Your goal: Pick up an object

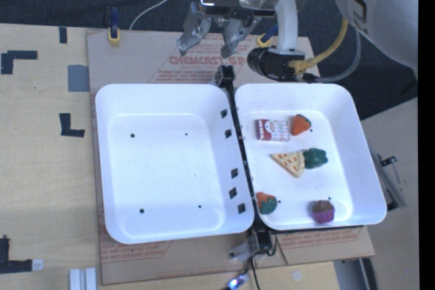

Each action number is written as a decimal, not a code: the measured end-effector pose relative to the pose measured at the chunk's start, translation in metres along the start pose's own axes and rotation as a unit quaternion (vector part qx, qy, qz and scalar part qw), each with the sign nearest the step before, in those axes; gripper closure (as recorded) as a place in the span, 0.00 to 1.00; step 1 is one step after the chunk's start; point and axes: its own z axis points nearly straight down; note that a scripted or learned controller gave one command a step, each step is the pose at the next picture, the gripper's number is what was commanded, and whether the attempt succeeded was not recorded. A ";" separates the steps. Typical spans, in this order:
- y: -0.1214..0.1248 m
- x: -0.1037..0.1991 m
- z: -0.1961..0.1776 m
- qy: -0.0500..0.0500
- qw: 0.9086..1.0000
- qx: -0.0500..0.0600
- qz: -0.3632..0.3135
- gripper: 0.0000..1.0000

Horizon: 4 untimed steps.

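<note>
Five toys in right bin, carton lying crosswise, gripper spread, holding nothing, above bins.

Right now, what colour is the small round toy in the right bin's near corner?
Purple, with a brownish top: the small round toy, seen from the camera view.

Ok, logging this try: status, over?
Gripper open, holding nothing, above bins' far edge. Six toys in right bin, untouched. Nothing in the way.

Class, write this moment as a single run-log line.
end effector: open, raised behind the bins, holding nothing | right bin: small toy foods, none lifted | pick: not yet done
</note>
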 end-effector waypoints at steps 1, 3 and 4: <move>0.027 0.055 0.022 0.000 1.000 -0.001 0.000 1.00; -0.045 0.054 -0.041 0.000 1.000 -0.001 0.001 1.00; -0.013 0.052 -0.040 -0.001 1.000 -0.001 0.003 1.00</move>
